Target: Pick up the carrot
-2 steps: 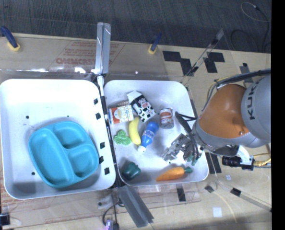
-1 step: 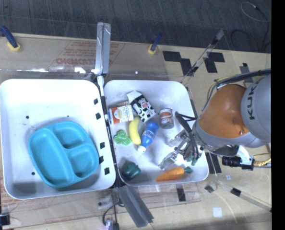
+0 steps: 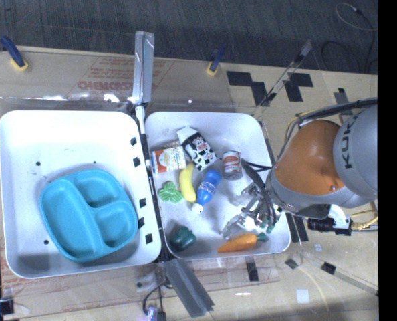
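1. The carrot point(image 3: 238, 243) lies on its side in the right bin point(image 3: 265, 136), close against the near wall and toward the right-hand corner, its thick end pointing right and its tip pointing left.

2. The gripper point(image 3: 246, 219) hangs just above the carrot, over its thicker half; the fingers look slightly apart with nothing between them, so I judge the claw parted and the carrot not yet held (the fingers are small and glinting, so this reading is not firm).

3. The step in hand looks like the final descent before closing. To do it well, the fingers should straddle the carrot across its width, one on the wall side and one on the bin-centre side, not along its length.

4. The near wall is the main worry: the outer finger needs room to slip between carrot and wall. If it lands on the carrot instead, the piece is likely to roll or skid away.

5. Aim for the thick part, where the taper is least; a grip nearer the tip would tend to squeeze the carrot out.

6. Neighbours leave room: the dark green vegetable point(image 3: 182, 237) sits well to the left along the same wall, and the blue bottle point(image 3: 208, 187) and small can point(image 3: 232, 164) lie further up the bin.

7. The blue divided plate point(image 3: 85, 214) rests in the left bin point(image 3: 15, 132), apart from all this.
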### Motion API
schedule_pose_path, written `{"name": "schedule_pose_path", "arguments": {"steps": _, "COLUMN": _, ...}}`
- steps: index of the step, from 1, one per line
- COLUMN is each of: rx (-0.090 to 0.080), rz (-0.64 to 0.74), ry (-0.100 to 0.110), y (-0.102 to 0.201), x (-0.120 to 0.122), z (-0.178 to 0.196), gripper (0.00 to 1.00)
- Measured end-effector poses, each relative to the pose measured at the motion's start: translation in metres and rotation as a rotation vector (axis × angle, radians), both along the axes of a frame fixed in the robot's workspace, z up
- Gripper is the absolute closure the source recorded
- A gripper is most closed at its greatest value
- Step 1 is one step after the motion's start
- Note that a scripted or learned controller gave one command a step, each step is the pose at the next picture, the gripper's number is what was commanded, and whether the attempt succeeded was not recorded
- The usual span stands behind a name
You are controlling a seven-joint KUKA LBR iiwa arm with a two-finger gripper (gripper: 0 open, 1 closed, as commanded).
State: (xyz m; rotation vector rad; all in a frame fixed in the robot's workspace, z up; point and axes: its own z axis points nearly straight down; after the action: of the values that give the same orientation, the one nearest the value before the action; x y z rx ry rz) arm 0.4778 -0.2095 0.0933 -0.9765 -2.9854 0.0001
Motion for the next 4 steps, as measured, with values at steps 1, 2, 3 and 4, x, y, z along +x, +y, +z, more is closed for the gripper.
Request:
{"name": "schedule_pose_path", "arguments": {"steps": 1, "rx": 0.0, "rz": 0.004, "ry": -0.001, "y": 0.0, "x": 0.001, "z": 0.01, "gripper": 1.0}}
{"name": "schedule_pose_path", "arguments": {"steps": 2, "rx": 0.0, "rz": 0.004, "ry": -0.001, "y": 0.0, "x": 0.001, "z": 0.01, "gripper": 0.0}}
{"name": "schedule_pose_path", "arguments": {"steps": 3, "rx": 0.0, "rz": 0.15, "ry": 0.0, "y": 0.0, "x": 0.0, "z": 0.0, "gripper": 0.0}}
{"name": "schedule_pose_path", "arguments": {"steps": 4, "rx": 0.0, "rz": 0.197, "ry": 0.0, "y": 0.0, "x": 0.0, "z": 0.0, "gripper": 0.0}}
